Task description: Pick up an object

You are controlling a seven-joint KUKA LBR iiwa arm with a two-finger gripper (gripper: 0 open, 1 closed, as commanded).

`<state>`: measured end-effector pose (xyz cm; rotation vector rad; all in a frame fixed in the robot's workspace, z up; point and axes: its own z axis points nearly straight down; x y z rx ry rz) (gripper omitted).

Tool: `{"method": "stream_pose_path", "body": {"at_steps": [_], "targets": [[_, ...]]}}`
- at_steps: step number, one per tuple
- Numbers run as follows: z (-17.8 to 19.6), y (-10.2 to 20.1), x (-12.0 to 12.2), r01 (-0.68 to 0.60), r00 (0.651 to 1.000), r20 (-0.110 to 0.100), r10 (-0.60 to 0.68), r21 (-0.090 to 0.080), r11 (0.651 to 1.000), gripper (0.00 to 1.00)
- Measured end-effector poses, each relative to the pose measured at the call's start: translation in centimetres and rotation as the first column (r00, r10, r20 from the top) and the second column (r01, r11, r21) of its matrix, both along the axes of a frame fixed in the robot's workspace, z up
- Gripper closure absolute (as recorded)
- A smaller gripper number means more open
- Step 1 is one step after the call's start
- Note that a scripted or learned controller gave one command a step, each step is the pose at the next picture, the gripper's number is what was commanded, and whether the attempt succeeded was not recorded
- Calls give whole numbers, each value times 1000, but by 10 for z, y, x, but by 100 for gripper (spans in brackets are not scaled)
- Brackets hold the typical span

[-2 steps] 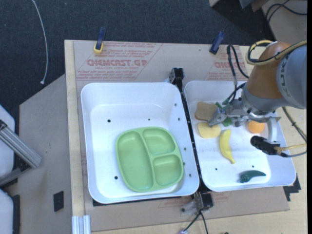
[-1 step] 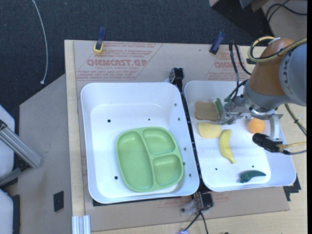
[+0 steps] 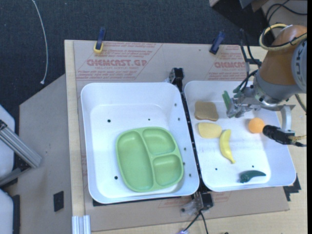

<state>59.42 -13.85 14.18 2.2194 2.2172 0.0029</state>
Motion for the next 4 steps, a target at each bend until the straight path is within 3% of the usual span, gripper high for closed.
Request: {"method": "stream_pose_path", "body": {"at_steps": [2,4], "targets": [[88,1,-2,-2,1000,1,2,0,1000,100],[69,108,-20,-4,1000,-8,4,4,1000,100]]}}
